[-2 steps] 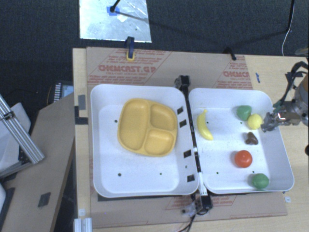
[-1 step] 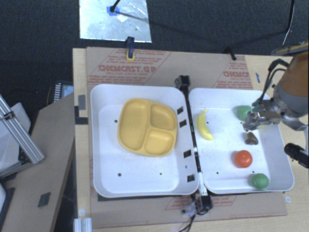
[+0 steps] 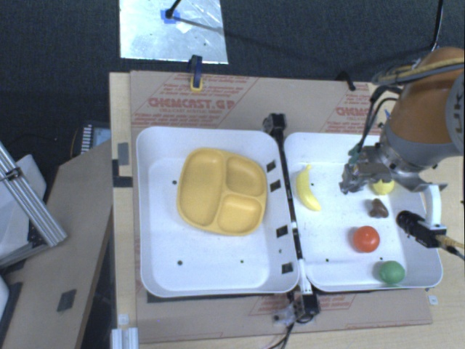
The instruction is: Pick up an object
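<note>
A yellow divided plate (image 3: 221, 192) sits in the left bin (image 3: 156, 267). In the right bin (image 3: 330, 267) lie a banana (image 3: 307, 188), a tomato (image 3: 365, 238) and a green ball (image 3: 391, 271). The gripper (image 3: 354, 179) hangs low beside a yellow fruit (image 3: 383, 187) and brown lump (image 3: 377, 208).

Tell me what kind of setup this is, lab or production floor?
Most likely a lab test bench for robot picking. Two white bins sit on a board over dark carpet, holding toy food: a banana, a tomato and a yellow divided plate. The gripper hangs over the right bin.
</note>
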Controlling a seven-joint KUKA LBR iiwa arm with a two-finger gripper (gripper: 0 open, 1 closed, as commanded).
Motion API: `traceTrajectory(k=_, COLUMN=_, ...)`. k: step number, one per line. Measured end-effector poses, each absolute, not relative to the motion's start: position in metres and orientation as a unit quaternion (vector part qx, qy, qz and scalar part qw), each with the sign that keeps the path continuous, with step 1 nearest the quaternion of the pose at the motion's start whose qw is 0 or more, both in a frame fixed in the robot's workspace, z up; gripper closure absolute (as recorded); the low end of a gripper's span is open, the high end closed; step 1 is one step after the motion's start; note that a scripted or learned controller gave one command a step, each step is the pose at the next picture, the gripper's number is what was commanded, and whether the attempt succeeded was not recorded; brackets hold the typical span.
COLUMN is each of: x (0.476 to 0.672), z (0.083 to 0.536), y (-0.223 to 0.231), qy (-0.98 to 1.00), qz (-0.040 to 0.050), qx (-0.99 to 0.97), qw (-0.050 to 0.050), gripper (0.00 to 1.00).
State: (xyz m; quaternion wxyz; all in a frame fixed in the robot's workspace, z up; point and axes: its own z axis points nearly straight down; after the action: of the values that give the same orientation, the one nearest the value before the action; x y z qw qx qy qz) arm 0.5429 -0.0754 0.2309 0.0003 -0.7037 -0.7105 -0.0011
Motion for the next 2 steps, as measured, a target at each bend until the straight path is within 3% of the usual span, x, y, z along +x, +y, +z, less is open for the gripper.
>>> traceTrajectory(k=2, x=0.582, z=0.234, y=0.046, qy=-0.711, qz=-0.0021, qx=-0.703, qw=0.000, gripper=1.00)
